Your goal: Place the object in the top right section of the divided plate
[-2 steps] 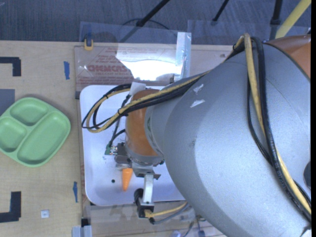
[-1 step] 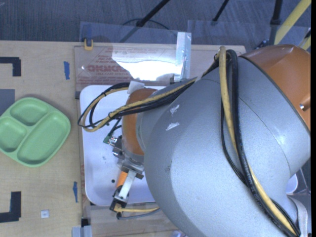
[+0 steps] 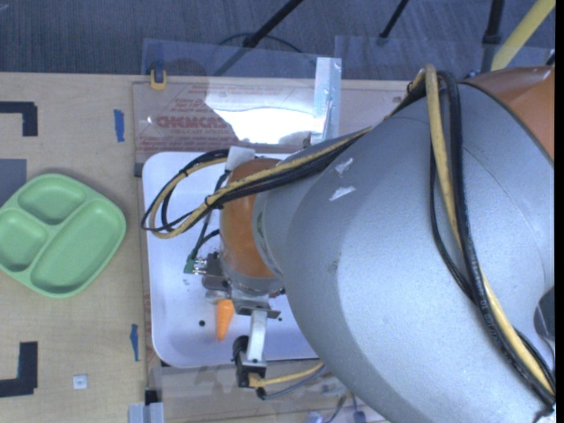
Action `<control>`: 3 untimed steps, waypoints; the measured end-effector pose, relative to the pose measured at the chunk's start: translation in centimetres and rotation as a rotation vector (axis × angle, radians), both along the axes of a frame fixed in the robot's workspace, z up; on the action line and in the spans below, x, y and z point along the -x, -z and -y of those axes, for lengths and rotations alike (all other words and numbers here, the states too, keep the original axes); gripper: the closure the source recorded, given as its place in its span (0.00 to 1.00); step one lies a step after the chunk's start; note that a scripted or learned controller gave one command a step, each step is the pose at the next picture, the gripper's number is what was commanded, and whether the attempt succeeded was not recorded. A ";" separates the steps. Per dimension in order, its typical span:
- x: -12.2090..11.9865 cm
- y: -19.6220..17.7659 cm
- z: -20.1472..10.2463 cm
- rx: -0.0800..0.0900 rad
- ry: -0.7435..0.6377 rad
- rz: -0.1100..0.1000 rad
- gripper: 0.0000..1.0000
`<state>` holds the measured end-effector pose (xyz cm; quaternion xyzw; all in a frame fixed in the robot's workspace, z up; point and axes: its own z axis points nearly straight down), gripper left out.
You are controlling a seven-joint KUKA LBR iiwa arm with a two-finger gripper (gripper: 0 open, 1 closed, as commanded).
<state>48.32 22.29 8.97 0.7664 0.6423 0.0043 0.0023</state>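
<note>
grey arm (image 3: 405, 263) reaches in from the right and covers much of the bench, its orange band (image 3: 240, 236) above the wrist sitting over the white bin (image 3: 167, 324). below the band, the gripper (image 3: 231, 311) points down into the bin near its front edge. a small orange object (image 3: 224, 318), tapered like a carrot, sits right at the gripper's tip, just above the bin floor, with a dark shadow spot beside it on the white. cannot tell whether the object is pinched or merely beside the tool: the wrist hardware hides the contact, so the state of the hand is unclear from this angle.

a white and black part (image 3: 253, 346) of the wrist assembly juts toward the bin's front edge, just right of the orange object. black and yellow cables (image 3: 176, 203) loop out from the wrist over the bin's back left part, and more run along the arm's upper surface.

the bin's left wall and front left corner are bare white. a clear plastic sheet (image 3: 264, 104) with red lettering stands along the bin's back edge and catches a bright glare.

the divided plate (image 3: 60, 233), pale green with three sections, lies on the wooden bench top (image 3: 70, 113) near its left edge, well apart from the bin and the orange object. black corner marks (image 3: 22, 117) and bits of blue tape (image 3: 119, 124) dot the bench around the plate.
</note>
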 end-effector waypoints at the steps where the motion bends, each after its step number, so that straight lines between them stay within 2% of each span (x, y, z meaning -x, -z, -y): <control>1: 0.0 0.0 -0.1 -0.002 0.055 0.000 1.00; 2: 0.0 0.0 0.0 0.002 -0.200 0.002 1.00; 3: -6.2 0.0 -0.1 0.002 -0.471 0.001 1.00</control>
